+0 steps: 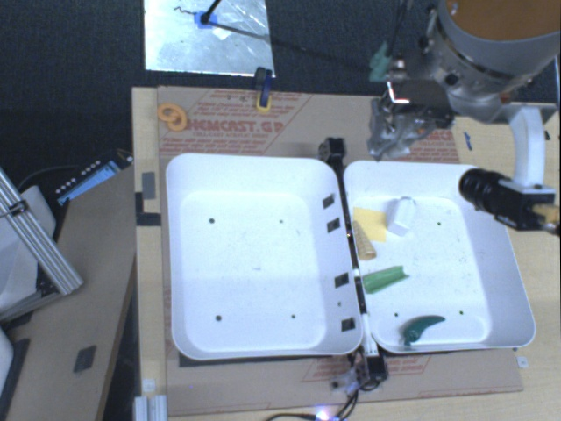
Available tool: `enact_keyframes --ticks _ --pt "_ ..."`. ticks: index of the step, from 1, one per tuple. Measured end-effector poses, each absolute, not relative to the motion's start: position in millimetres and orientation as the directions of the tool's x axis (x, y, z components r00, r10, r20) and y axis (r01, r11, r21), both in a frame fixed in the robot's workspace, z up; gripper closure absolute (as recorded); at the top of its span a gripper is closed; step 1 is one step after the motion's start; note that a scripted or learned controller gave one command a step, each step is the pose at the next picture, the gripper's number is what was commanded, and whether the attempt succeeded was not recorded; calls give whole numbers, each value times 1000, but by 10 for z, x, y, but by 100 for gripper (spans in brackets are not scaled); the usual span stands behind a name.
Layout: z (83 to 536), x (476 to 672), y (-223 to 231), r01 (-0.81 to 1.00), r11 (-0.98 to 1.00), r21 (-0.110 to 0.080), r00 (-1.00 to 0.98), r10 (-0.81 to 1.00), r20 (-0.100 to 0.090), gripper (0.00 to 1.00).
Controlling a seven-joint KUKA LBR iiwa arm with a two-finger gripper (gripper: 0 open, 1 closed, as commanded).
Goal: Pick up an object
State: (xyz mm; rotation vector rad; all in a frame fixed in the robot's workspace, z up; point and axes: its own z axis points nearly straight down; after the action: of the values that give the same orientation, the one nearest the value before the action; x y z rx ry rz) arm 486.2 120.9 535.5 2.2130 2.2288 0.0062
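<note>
Tool [399,134]: hanging above the right bin's [491,261] far rim; grip state cannot be told.
Objects: yellow block [372,225], white piece [401,217], green strip [384,278], teal piece [422,325] are lying in the right bin.
Risk: block and white piece are crowding the divider; a descent there is likely clipping the wall.

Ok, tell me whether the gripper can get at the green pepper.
Probably yes. The green pepper lies apart from its neighbours in the right bin, open from above; the gripper sits beyond the bin's far rim.
</note>
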Motion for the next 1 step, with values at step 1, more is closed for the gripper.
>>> enact_keyframes --ticks 1 --pt "5350 4862 1500 1000 7 2 -7 1000 2 100"
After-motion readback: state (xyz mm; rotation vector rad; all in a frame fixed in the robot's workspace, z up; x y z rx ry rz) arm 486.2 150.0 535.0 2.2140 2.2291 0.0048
